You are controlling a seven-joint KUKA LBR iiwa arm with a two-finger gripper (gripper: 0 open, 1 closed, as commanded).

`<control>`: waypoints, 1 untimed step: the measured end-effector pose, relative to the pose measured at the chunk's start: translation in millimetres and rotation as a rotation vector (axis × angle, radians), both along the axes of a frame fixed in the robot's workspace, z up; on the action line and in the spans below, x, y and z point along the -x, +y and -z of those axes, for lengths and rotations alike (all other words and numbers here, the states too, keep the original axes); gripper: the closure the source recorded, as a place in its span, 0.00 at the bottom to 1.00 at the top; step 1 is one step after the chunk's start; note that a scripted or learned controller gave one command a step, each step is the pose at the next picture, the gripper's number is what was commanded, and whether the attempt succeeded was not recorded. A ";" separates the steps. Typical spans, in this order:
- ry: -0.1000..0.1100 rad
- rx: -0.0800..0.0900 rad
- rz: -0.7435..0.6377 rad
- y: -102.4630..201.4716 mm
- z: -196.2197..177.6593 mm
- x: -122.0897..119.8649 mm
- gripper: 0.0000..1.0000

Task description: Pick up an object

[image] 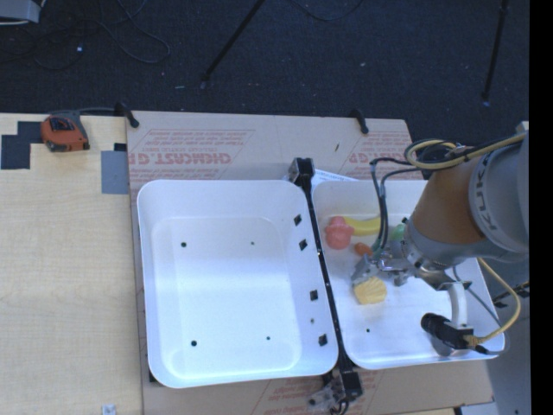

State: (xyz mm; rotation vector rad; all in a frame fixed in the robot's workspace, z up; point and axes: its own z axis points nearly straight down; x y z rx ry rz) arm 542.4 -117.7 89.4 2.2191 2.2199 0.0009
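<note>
Over the right bin, close to its left wall, the gripper hangs just beside a yellow block.
Whether the gripper is apart or together cannot be told from this slant. The block lies near the bin's left wall, on the gripper's near side. Toward the far left corner sit a pink lump, a yellow banana shape and a small orange piece.
</note>
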 end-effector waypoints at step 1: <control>0.001 -0.006 0.004 0.8 -10.8 -1.3 1.00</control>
